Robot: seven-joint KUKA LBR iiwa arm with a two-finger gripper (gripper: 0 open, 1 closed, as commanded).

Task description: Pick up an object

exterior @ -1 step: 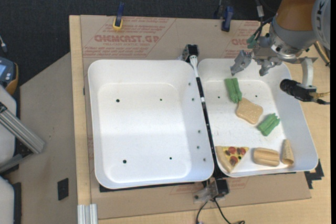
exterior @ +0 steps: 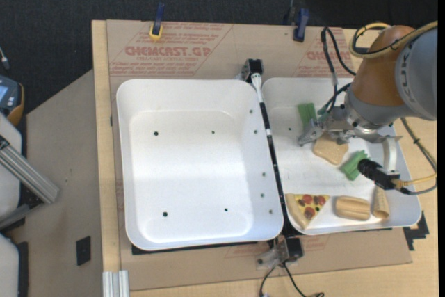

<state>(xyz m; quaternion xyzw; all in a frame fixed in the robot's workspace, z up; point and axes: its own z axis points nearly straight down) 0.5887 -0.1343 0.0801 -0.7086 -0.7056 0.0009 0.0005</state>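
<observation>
My gripper [exterior: 314, 135] hangs low over the right bin [exterior: 292, 170], near its back middle. A green block [exterior: 306, 112] lies just behind the gripper. A tan bread slice [exterior: 329, 151] rests right beside and below it, and I cannot tell whether they touch. To the right of the slice is a second green piece [exterior: 352, 165]. Along the bin's front edge sit a pizza slice [exterior: 306, 207], a bread roll [exterior: 351, 208] and a small tan piece [exterior: 380, 203].
The left bin [exterior: 139, 149] stands beside the right one, with a black divider rail [exterior: 268, 142] between them. The arm's grey body and orange band [exterior: 379, 76] hang over the right bin's back right corner. Cardboard lies under both bins.
</observation>
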